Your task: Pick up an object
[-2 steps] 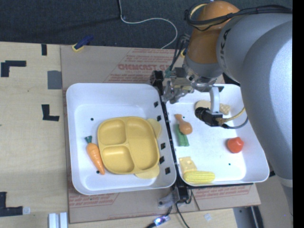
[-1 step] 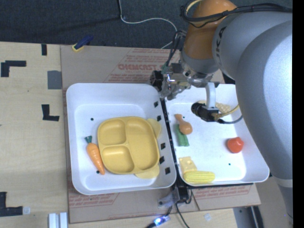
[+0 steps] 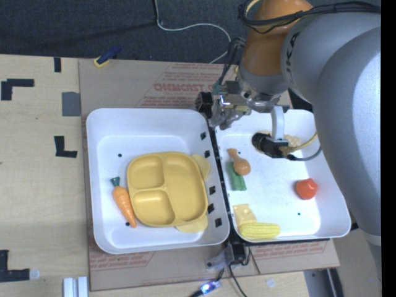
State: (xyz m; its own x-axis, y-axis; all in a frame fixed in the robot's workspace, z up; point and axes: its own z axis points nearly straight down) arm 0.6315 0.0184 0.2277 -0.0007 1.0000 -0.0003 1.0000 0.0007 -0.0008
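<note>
My gripper (image 3: pixel 221 115) hangs over the far end of the wall between the two white bins, with nothing seen in it. In the right bin (image 3: pixel 328 228) lie a brown chicken drumstick (image 3: pixel 239 162), a green piece (image 3: pixel 238 180) just below it, a red tomato (image 3: pixel 305 189), a yellow corn cob (image 3: pixel 259 230) and a pale yellow cheese wedge (image 3: pixel 244 213). The drumstick is the closest of these to the gripper, a short way nearer the camera. The left bin (image 3: pixel 99 135) holds a yellow divided plate (image 3: pixel 167 187) and an orange carrot (image 3: pixel 124 204).
The big grey arm (image 3: pixel 334 60) covers the right bin's far right corner. A flat yellow piece (image 3: pixel 192 225) pokes out from under the plate. The bins rest on a cardboard sheet (image 3: pixel 154 79), where a small blue and yellow item (image 3: pixel 107 55) lies at the far left.
</note>
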